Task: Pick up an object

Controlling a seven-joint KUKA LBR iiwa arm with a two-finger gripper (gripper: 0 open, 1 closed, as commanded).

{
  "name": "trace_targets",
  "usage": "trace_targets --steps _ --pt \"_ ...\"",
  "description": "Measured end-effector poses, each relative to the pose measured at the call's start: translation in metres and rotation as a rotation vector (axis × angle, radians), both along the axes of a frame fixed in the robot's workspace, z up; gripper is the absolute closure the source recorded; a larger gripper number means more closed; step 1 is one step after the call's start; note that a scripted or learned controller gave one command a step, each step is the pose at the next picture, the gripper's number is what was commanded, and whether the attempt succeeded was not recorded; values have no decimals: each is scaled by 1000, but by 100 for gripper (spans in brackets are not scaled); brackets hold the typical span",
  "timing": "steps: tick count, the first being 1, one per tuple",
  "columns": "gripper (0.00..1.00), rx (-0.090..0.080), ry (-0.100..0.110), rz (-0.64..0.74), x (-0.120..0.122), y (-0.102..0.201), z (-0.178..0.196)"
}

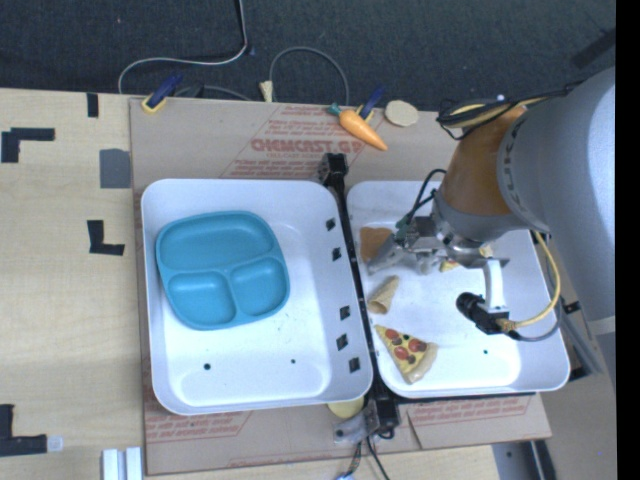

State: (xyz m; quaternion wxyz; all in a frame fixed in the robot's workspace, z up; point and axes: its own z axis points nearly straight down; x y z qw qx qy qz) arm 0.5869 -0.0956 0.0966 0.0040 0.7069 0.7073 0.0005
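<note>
On the left, a blue divided plate (222, 268) lies flat in the left bin (170, 368), away from the arm's work. Across the divider, the right bin (530, 368) holds a brown wedge (374, 240), a cone-shaped piece (384, 292) and a toy pizza slice (406, 351), loose and apart, likely so each can be grabbed singly. Low over the wedge sits the gripper (400, 251); whether it holds anything I cannot tell. Behind the bins lies a toy carrot (361, 129), on cardboard with partly readable red lettering, "CHEMCAST".

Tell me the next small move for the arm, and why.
Probably lower the end effector onto the brown piece beside it in the right bin. It sits low at that piece, nearer than the cone or pizza slice.
</note>
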Motion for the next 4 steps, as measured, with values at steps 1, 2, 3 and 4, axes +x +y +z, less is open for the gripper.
trace_targets --steps 1,2,3,4 --pt "0 5 5 1 49 -1 -10" --pt "0 5 5 2 72 -5 -11" --pt "0 2 1 0 46 -1 -10" --pt "0 4 6 0 68 0 -11"
